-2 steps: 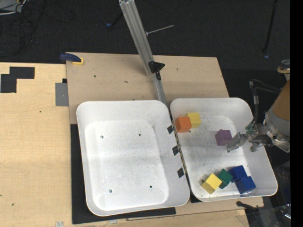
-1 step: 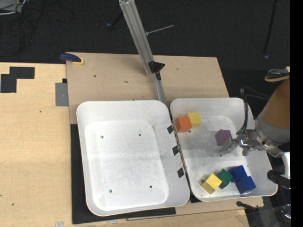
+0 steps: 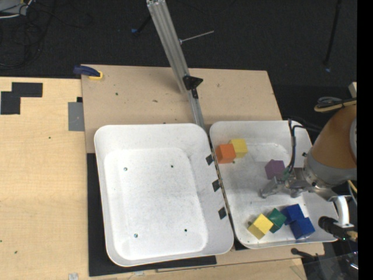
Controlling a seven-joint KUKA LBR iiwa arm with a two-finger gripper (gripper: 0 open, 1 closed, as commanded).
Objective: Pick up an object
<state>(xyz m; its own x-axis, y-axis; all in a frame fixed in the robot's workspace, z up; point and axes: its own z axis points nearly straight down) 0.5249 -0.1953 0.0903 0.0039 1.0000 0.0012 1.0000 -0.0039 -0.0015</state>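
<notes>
Two bins: left bin (image 3: 116, 142) and right bin (image 3: 256, 130), side by side on the bench (image 3: 140, 98), rims touching at the middle.
Camera view, arm: grey with orange band (image 3: 335, 139), reaching in from the right over the right bin.
Gripper (image 3: 271, 189): low over the right bin's floor, pointing left, just below the purple block.
Fingers: spread apart, nothing between them.
Purple block (image 3: 274, 168): middle of the right bin, just above the gripper, not gripped.
Orange block (image 3: 225, 153): upper left of the right bin, near the shared rim.
Yellow block (image 3: 238, 147): touching the orange block on its right.
Second yellow block (image 3: 260, 226): near the right bin's lower edge.
Green block (image 3: 277, 219): right beside the second yellow block.
Blue blocks (image 3: 298, 220): two, stacked close, right of the green block.
Metal rail (image 3: 172, 45): slanting up from behind the bins.
Blue clamp (image 3: 87, 71): at the bench's far left corner.
</notes>
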